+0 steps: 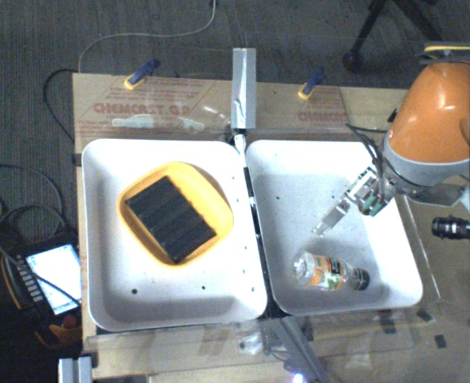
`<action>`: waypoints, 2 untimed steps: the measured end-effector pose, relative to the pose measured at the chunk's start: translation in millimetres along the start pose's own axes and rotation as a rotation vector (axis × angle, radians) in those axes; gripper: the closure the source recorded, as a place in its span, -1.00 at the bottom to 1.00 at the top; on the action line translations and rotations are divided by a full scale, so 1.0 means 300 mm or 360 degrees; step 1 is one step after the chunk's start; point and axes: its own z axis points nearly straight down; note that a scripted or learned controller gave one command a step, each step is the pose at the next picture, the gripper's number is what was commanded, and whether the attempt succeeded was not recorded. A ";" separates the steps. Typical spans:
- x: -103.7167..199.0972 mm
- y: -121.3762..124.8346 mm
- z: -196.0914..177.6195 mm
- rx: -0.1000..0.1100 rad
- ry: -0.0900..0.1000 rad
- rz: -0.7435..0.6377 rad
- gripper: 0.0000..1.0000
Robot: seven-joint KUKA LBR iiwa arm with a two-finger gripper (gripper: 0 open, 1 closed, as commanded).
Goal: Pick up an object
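Observation:
A clear plastic bottle (329,272) with an orange label and a dark cap lies on its side near the front of the right bin (286,174). My gripper (324,226) hangs over the middle of that bin, pointing down and left, its tip a little above and behind the bottle. Nothing shows between its fingers. In the left bin (107,286) rests a yellow dish holding a black ribbed pad (171,219).
The orange and grey arm (430,130) enters over the right bin's right rim. A metal post (243,86) stands behind the seam between the bins. Two blue clamps (142,73) hold the board at the back. A tablet (53,278) lies on the floor left.

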 end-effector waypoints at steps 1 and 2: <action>0.119 -0.059 0.402 0.0004 0.0009 -0.0212 -1.00; -0.120 -0.212 0.472 -0.0011 -0.0005 0.0275 -1.00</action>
